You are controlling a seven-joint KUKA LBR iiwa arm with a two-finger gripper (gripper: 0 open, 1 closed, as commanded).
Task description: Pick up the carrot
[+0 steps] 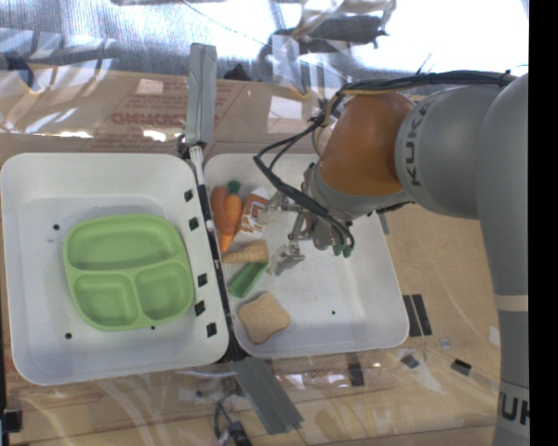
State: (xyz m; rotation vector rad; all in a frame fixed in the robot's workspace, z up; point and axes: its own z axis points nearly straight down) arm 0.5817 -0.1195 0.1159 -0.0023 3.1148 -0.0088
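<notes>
Basically no pick yet: the carrot (227, 215) lies flat in the right bin (372, 319), against its left wall, untouched. End effector (302, 240) hovers just right of it, low over the bin floor, nothing between the fingers; can't tell if they're apart or together. Left of and below the end effector sit a cracker-like stick (245, 253), a green piece (246, 279) and a bread slice (263, 317). Arm (428, 151) comes in from the right, wrist bent down over the bin. Whole grasp and lift remain.

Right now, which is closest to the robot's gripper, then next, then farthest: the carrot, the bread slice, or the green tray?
From the gripper:
1. Carrot, just to its left in the right bin.
2. Bread slice, below it near the bin's front; close to the carrot's distance.
3. Green tray, far left, in the other bin.
</notes>
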